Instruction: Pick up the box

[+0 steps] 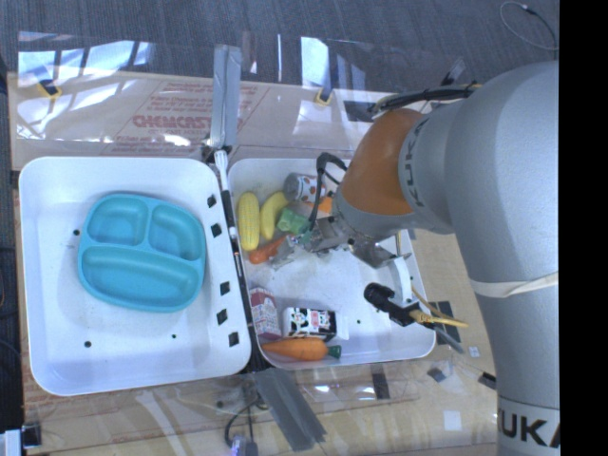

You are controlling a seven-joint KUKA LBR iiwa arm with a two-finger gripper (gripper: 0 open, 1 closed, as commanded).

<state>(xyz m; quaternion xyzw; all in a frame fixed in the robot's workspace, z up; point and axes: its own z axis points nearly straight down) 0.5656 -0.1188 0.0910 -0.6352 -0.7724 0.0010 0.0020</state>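
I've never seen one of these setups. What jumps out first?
The big grey arm with its orange band reaches in from the right over the right bin. That bin holds a jumble: corn, a carrot, a small box. The left bin holds a blue divided plate.

Bright, even light; glare on the clear sheet (114, 74) behind; image slightly soft

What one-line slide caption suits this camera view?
Grey KUKA arm reaches into the right white bin of toy food; a blue divided plate lies in the left bin.
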